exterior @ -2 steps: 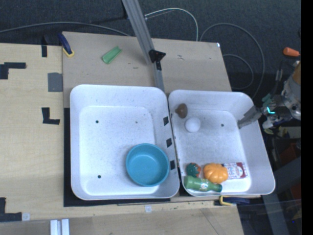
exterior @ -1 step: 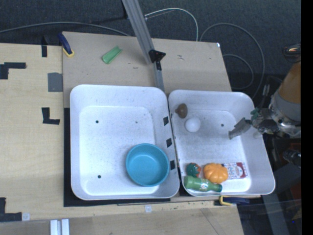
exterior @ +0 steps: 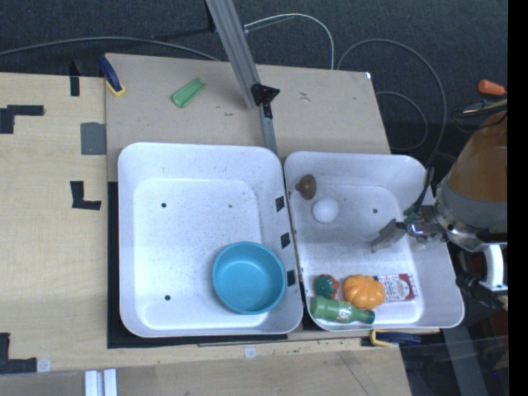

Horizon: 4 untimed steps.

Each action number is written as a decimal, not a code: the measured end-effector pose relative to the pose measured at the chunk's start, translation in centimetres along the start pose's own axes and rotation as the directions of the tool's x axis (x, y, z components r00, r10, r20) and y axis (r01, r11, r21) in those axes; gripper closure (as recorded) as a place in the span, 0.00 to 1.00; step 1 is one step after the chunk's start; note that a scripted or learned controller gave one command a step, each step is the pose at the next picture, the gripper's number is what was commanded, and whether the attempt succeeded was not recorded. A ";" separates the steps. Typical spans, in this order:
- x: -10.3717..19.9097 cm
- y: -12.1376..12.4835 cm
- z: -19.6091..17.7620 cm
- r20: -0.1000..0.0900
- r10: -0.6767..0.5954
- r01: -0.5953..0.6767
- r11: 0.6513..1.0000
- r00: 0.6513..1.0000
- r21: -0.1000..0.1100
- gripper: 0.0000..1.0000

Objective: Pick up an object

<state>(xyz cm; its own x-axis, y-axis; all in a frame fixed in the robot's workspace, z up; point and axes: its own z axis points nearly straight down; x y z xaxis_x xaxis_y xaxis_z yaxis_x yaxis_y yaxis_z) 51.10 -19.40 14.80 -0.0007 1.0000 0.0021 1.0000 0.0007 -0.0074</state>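
The right bin (exterior: 355, 167) holds a brown lump (exterior: 306, 186) and a white ball (exterior: 325, 211) near its back left. Along its front lie an orange pumpkin-like toy (exterior: 363, 290), a green bottle-shaped toy (exterior: 338, 310), a small green and red piece (exterior: 325, 285) and a red and white packet (exterior: 401, 287). In the left bin (exterior: 165, 167) a blue bowl (exterior: 248, 276) sits at the front right. My gripper (exterior: 388, 235) hangs over the right side of the right bin, with nothing seen between its fingers, right of the white ball and above the pumpkin toy.
A grey pole (exterior: 235, 44) slants up from the seam between the bins. A green block (exterior: 187, 92) and a blue and yellow clip (exterior: 111, 76) lie on the bench behind the left bin. Cables loop behind the right bin.
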 end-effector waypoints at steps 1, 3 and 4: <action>0.1 -0.2 5.4 0.000 0.000 0.000 1.000 1.000 0.000 0.00; -0.4 0.0 -0.2 0.003 0.000 0.000 1.000 1.000 -0.010 1.00; 0.7 0.3 -5.3 0.003 -0.002 0.002 1.000 1.000 -0.011 1.00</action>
<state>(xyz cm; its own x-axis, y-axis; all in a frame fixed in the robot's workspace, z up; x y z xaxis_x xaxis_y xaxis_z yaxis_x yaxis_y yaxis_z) 51.48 -18.69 20.14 -0.0030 1.0000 -0.0012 1.0000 0.0030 0.0037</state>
